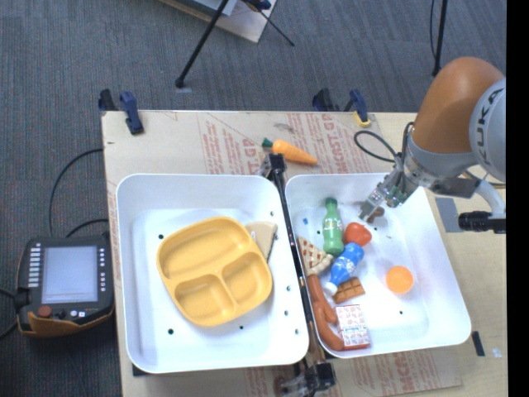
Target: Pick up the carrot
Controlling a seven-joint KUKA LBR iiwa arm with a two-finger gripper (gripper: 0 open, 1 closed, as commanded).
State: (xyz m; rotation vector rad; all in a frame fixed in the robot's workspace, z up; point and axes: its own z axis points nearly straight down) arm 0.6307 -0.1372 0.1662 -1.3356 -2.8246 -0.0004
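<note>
Camera view shows my gripper (377, 208) hanging over the right bin (442, 246), its fingers spread with nothing between them, just beside the red tomato (358, 233) and green bottle (331, 225). The carrot (291, 150) lies well to its left and beyond, out on the bare bench (207, 139) above both bins. I worry a descent here grabs bin clutter instead.

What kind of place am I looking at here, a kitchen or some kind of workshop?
Most likely a robotics lab, not a kitchen. The food, like the carrot, looks like toys; the bench is held by clamps; a handheld control pendant lies on the carpet beside it.
</note>
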